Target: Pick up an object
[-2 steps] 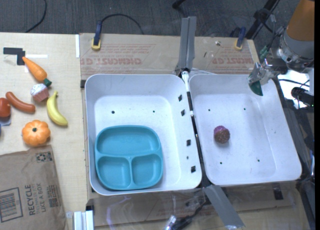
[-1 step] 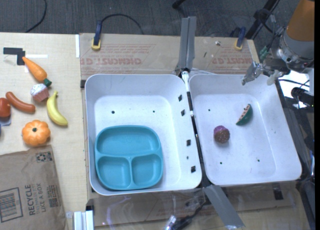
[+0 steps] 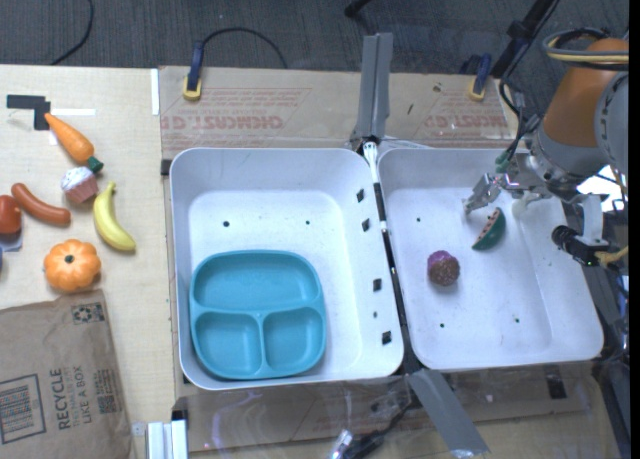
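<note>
A watermelon slice (image 3: 490, 230) lies just under the gripper (image 3: 487, 192) in the right bin (image 3: 560, 342), near a purple ball (image 3: 444, 268).

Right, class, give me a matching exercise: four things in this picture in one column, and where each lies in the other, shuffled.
Things:
1. blue divided tray
2. purple ball
3. banana
4. watermelon slice

Places:
A. wooden bench, left of the bins
B. right bin, near its middle
C. left bin
D. right bin, just below the hand

Pairs: 1-C, 2-B, 3-A, 4-D
</note>
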Robot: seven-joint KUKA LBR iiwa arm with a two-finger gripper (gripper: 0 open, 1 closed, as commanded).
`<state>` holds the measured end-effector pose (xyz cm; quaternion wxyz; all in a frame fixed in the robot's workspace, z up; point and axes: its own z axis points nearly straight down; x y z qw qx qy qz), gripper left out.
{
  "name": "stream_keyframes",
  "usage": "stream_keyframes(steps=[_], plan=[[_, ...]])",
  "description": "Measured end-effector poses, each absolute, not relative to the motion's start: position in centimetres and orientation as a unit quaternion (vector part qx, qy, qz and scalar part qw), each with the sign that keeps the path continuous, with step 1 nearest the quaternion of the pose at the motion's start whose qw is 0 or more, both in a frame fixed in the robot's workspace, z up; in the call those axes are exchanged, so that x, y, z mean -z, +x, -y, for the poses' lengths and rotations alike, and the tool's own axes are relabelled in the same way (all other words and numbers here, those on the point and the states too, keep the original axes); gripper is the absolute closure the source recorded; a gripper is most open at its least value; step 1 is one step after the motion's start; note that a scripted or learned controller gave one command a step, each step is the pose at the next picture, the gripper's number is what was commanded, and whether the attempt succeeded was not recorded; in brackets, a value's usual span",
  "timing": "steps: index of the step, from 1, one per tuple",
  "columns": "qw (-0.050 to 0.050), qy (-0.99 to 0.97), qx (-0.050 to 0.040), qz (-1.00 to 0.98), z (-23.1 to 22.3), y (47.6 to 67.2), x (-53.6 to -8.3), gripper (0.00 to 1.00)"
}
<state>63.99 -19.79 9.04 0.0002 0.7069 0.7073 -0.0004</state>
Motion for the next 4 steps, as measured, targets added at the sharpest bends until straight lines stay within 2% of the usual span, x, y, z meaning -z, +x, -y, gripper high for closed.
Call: stream_keyframes(steps=[1,2,3,4], plan=[[-0.006,0.705,-0.0021,-0.709,21.6,56.7,-8.9,0.0],[-0.004,0.706,-0.0009,-0.708,21.8,56.7,-9.6,1.0],[-0.006,0.705,-0.0016,-0.709,21.5,56.8,-9.6,0.0],[-0.006,0.706,-0.0007,-0.708,21.7,56.8,-10.3,1.0]])
